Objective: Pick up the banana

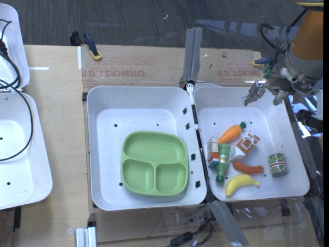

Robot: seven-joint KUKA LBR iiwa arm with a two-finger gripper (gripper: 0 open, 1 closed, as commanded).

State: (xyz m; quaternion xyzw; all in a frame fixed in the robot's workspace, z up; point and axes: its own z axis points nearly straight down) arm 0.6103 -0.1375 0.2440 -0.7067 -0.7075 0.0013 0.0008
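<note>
Bench [56, 71] | cardboard print (mirrored, unreadable) | gripper [263, 92] hovering over right bin [288, 189], fingers spread, gripping nothing | banana [240, 183] lying near front.

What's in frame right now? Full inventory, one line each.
banana: 1, yellow, right bin, near front edge
carrot: 1, orange, right bin, centre
bottle: 1, green, right bin, left of centre
sausage: 1, red-orange, right bin, just behind the banana
carton: 1, white and orange, right bin, centre
can: 1, green label, right bin, right side
plate: 1, green, three compartments, left bin
bins: 2, white, side by side on the bench
clamp: 1, blue and yellow, bench, back left
arm: 1, grey with orange band, upper right
claw: 1, above right bin's back edge
</note>
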